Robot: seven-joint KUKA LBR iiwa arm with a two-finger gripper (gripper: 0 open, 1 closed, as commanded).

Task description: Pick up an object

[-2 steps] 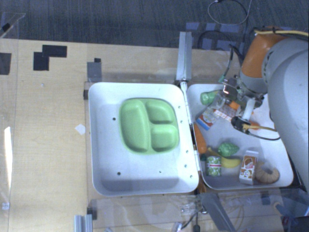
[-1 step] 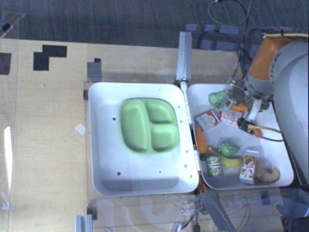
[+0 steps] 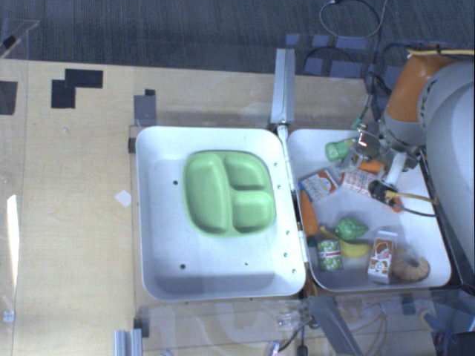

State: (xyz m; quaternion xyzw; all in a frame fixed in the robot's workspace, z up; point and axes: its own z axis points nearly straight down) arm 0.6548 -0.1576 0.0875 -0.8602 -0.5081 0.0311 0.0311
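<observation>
On the left, the wooden counter (image 3: 67, 199) is lying bare, with a few black marks near its far edge. The left bin (image 3: 156, 273) is holding a green tray (image 3: 228, 191) with three compartments, sitting in the middle and leaving white floor open all around it, most of it along the near side.

The right bin (image 3: 297, 150) is touching the left one along a shared rim. Inside it, an orange carrot (image 3: 309, 215) is lying along the left wall. Beside it a small printed packet (image 3: 319, 185) is resting flat, and nearer the front a can (image 3: 329, 254) is standing upright. A green vegetable (image 3: 350, 228) is sitting over a yellow banana (image 3: 355, 249). A small carton (image 3: 381, 256) is standing near the front rim, touching a brown bagel (image 3: 412, 269) on its right. A pale green object (image 3: 338, 150) is lying near the far wall, and a red-and-white packet (image 3: 355, 183) is lying just in front of it.

The arm (image 3: 445, 162) is reaching in from the right, its orange band (image 3: 413, 84) above the wrist, and it is leaning down over the far right part of the bin. The pincer (image 3: 371, 154) is hanging just beside the pale green object, above the red-and-white packet. I cannot tell how the pincer is set, or whether anything is inside it. The arm is crowding the right wall; the centre of this bin is giving a little free floor.
</observation>
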